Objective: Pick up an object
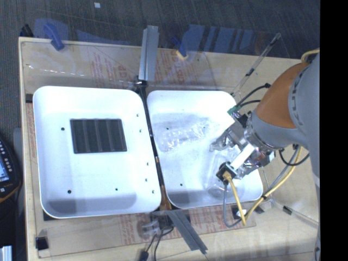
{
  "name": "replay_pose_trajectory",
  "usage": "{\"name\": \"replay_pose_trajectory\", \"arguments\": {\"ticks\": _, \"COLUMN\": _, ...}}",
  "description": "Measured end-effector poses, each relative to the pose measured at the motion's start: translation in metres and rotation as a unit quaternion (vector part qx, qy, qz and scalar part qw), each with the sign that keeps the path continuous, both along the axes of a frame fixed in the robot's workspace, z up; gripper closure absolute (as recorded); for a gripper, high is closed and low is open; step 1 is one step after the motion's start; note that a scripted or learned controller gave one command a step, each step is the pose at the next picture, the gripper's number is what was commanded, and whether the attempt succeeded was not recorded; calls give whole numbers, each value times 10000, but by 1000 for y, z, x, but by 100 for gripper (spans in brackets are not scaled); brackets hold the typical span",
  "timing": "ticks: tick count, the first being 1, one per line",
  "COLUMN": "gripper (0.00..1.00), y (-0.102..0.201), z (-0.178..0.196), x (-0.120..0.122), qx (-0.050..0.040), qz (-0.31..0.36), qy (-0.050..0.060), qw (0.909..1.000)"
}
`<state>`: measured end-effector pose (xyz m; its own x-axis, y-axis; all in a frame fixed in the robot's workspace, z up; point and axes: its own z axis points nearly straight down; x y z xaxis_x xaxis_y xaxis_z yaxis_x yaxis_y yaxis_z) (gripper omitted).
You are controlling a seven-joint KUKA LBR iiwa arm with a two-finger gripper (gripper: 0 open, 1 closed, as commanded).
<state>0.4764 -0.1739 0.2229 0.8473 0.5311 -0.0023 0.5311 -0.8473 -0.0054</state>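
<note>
The claw (220, 144) hangs low in the right bin (182, 186), just beside a crumpled clear wrapper (179, 132) — clenched or released, cannot tell — nothing visibly lifted; the pick is not yet done.

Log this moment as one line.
gripper: over right bin | clear plastic wrap: right bin | dark ribbed panel: left bin | grasp: unconfirmed

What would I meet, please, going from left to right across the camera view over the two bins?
Dark ribbed panel in the left bin → clear crinkled plastic in the right bin → gripper → orange band of the arm.
</note>
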Motion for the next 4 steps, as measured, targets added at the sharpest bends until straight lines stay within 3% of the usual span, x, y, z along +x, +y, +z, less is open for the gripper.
{"name": "replay_pose_trajectory", "arguments": {"ticks": 1, "gripper": 0, "y": 89, "z": 3, "x": 12, "qx": -15, "qz": -1366, "qy": -9, "qw": 9906}}
{"name": "replay_pose_trajectory", "arguments": {"ticks": 2, "gripper": 100, "y": 90, "z": 12, "x": 13, "qx": -6, "qz": -1327, "qy": 2, "qw": 9912}}
{"name": "replay_pose_trajectory", "arguments": {"ticks": 3, "gripper": 0, "y": 90, "z": 12, "x": 13, "qx": -6, "qz": -1326, "qy": 3, "qw": 9912}}
{"name": "replay_pose_trajectory", "arguments": {"ticks": 4, "gripper": 0, "y": 39, "z": -107, "x": 16, "qx": 3, "qz": 863, "qy": 1, "qw": 9963}}
